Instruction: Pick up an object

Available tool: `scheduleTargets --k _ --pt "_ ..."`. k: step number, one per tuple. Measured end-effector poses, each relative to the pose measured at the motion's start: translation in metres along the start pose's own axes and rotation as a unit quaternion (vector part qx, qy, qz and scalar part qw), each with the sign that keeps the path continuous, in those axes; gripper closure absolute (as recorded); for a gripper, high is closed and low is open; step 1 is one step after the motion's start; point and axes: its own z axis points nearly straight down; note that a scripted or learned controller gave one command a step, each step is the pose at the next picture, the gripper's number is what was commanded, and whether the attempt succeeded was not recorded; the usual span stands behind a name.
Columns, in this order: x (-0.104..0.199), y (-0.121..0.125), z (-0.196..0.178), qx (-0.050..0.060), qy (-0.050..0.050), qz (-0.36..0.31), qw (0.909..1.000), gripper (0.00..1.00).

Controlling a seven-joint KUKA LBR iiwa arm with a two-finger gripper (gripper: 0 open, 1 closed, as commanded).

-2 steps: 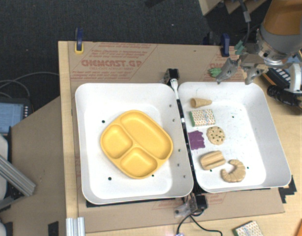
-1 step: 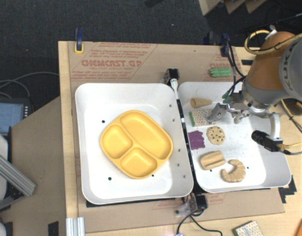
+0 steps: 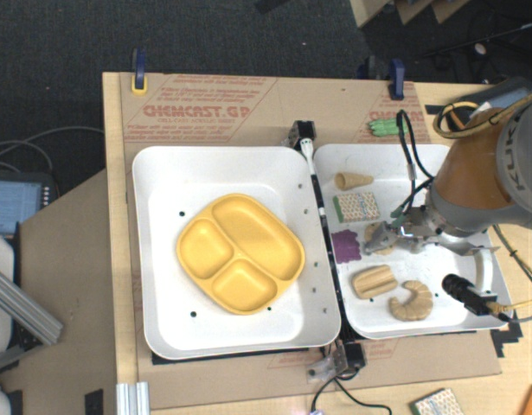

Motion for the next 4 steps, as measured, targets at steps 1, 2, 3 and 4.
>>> scheduleTargets --k 1,2,3,4 --pt "0.036 0.073 -0.003 -0.007 -0.002 -0.003 1.0 0.0" --pt "-0.005 0.019 -0.003 -0.002 -0.001 0.001 1.0 0.0" --pt "0.034 0.081 -0.004 -0.007 -0.002 -0.004 1.0 0.0" --pt "0.009 -0.046 -0.002 0.001 0.0 0.002 1.0 0.0"
